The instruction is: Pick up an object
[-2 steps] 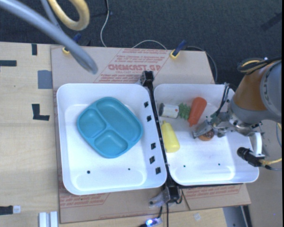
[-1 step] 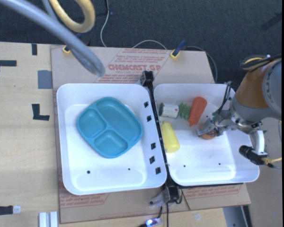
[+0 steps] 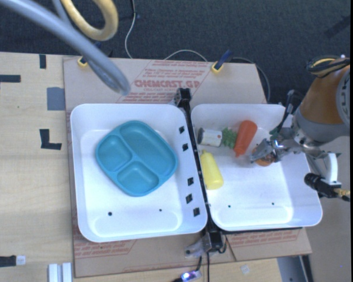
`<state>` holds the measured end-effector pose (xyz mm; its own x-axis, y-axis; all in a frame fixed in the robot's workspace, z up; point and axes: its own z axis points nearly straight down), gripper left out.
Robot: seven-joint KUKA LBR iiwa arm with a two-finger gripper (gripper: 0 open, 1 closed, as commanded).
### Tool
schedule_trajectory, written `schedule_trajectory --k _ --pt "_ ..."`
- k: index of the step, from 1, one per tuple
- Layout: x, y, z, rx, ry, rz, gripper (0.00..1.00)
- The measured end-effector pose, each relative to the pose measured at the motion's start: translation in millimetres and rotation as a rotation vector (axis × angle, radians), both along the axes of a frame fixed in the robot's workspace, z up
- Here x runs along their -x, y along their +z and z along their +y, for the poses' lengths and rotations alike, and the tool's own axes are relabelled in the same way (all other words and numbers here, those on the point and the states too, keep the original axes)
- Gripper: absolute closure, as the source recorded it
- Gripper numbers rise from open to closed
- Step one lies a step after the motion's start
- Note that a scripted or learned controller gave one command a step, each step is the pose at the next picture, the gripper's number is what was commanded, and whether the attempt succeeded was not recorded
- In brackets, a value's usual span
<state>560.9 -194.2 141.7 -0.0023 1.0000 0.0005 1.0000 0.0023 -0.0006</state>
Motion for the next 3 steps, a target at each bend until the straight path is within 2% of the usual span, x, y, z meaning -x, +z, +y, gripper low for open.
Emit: schedule_trajectory --k 2,3 --pt "-2.2 89.0 -10.3 0.002 -0.001 -0.002 1.00" --pt "-1.6 78.3 36.3 -0.001 0.002 0.004 1.00"
